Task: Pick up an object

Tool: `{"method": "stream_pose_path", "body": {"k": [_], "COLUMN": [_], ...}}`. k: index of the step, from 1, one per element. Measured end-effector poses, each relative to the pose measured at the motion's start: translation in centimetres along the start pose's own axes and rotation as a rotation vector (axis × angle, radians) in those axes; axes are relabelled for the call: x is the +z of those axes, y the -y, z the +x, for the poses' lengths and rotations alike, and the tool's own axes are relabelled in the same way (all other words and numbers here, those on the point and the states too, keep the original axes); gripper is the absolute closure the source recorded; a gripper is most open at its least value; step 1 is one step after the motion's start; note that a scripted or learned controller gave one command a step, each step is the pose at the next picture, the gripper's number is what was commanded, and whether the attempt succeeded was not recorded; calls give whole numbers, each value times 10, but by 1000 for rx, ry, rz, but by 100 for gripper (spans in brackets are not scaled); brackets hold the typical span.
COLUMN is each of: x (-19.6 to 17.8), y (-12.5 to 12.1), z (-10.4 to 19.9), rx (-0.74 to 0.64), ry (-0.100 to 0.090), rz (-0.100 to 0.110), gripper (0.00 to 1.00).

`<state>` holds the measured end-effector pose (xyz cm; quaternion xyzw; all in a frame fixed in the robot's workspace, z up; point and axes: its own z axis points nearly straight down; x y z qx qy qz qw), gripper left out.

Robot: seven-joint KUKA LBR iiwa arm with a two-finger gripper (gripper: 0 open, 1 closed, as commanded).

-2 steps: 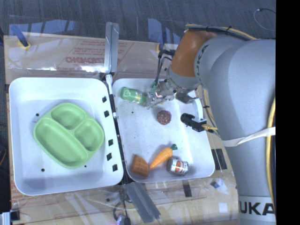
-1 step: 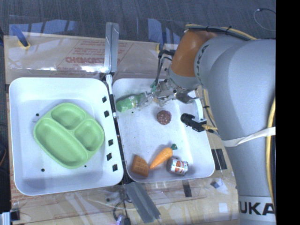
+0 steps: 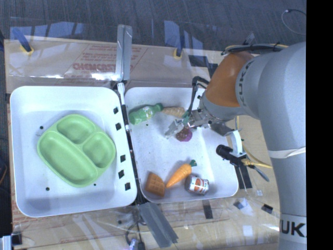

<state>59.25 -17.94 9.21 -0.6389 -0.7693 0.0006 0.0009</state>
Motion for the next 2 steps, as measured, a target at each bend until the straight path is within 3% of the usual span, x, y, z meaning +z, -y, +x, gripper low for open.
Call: {"method": "stream_pose_path", "body": {"k": [1,2], "x": [-10,-104], "y": [-1,-5], "z": [0,46], "rx": [-5,18], "ry": [1,0], "rz": [1,-1], "gripper": [100,100]}}
